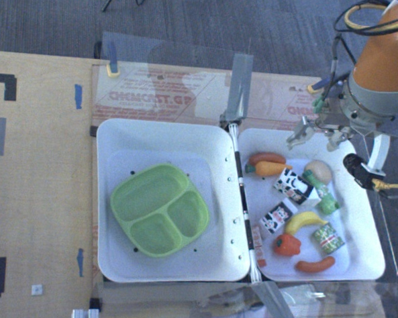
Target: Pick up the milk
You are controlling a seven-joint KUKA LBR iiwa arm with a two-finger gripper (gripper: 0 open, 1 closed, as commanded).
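We see the gripper [319, 133] with fingers spread and empty above the right bin's [374, 256] far edge, the milk [293, 185] lying below-left, tilted diagonally.

bins [109, 203] 2 | green plate [159, 208] 1 | milk cartons [292, 185] 2 | banana [304, 221] 1 | sausages [315, 265] 2

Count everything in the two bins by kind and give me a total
Green divided plate: 1
Cow-print milk cartons: 2
Sausages: 2
Carrot: 1
Banana: 1
Red pepper: 1
Green can: 1
Green-and-beige vegetable: 1
Total: 10
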